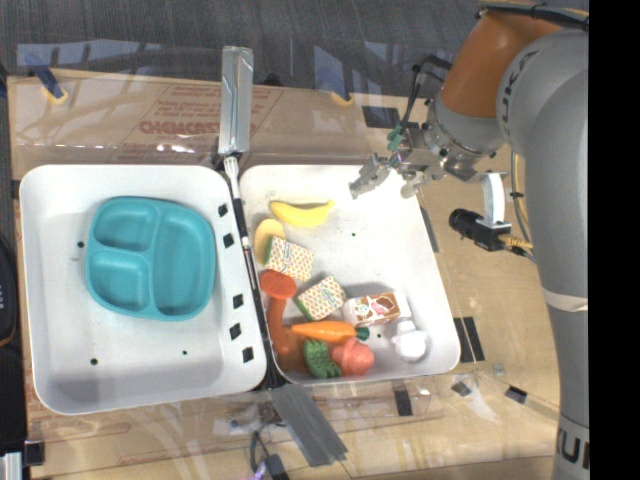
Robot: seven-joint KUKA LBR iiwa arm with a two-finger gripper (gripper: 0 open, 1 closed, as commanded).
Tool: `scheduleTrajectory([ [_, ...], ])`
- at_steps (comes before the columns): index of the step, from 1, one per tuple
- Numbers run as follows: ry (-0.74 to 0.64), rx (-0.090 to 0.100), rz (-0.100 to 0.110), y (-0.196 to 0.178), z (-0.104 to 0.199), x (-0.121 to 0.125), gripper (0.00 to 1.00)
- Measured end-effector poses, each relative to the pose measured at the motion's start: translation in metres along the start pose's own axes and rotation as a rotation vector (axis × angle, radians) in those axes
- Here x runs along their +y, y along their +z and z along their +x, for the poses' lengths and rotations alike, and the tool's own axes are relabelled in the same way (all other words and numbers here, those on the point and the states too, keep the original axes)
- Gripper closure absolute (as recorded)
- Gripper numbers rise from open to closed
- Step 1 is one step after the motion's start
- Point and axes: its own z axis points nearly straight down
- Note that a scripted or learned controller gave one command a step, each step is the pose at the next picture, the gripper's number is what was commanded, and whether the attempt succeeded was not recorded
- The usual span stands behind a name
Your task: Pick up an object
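1. A carrot lies among toys in the right bin's near end.
2. A banana lies farther back.
3. The claw hangs over the far rim, fingers spread, holding nothing.

the right bin has open floor along its far and right side, while toy food crowds its near left corner and a banana lies farther back.

A grey arm is seen, banded in orange above the wrist. Behind the metal fingers, black cables and a small green part are carried.
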Motion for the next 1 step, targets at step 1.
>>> scheduleTrajectory([
  [1,0.064,0.001,0.003,0.0879,0.0665,0.004,0.0],
])
